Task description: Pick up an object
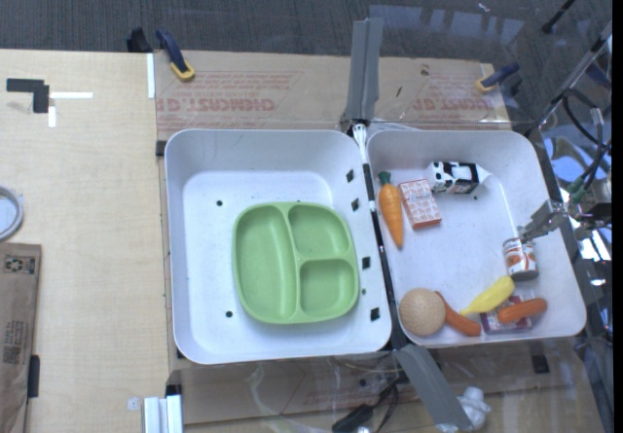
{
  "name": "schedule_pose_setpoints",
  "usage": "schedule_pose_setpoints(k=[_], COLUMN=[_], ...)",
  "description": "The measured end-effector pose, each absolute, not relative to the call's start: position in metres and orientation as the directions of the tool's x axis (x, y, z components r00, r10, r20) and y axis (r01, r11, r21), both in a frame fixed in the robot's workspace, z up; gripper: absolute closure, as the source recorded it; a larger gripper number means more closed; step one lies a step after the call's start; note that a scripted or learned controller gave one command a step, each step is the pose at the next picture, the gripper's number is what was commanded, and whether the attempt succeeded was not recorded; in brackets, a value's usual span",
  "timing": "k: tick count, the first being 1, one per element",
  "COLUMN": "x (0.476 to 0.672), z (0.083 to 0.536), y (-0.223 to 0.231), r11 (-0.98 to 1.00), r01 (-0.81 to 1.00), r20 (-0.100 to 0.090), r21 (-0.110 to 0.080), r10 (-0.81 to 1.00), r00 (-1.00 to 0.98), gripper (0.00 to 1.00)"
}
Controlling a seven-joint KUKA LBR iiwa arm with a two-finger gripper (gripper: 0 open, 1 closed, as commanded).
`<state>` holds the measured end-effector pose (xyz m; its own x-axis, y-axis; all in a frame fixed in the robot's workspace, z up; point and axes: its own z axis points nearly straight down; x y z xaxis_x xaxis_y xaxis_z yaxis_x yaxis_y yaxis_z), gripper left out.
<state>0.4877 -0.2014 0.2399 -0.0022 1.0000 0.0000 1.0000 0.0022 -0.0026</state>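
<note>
The right bin holds several small objects. An orange carrot lies by its left wall, with a pink patterned box beside it. A black and white toy cow sits near the back. A small can stands by the right wall. At the front lie a tan ball, a yellow banana, a small orange piece and a red-orange packet.
The left bin holds a green divided plate. A thin metal piece pokes over the right bin's right wall just above the can. Clamps hold brown cardboard behind the bins. The pale bench stretches to the left.
</note>
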Motion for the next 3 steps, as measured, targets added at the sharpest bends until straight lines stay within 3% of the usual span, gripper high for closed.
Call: schedule_pose_setpoints(k=[1,2,3], x=[0.500,0.499,0.547], z=[0.101,0.110,0.226], y=[-0.207,-0.209,-0.146], r11=[-0.085,-0.089,-0.098], r01=[0.996,0.996,0.995], r20=[0.005,0.002,-0.001], r21=[-0.002,-0.003,-0.001], r10=[0.996,0.996,0.995], r00=[0.085,0.089,0.098], gripper=[0.00,1.00,1.00])
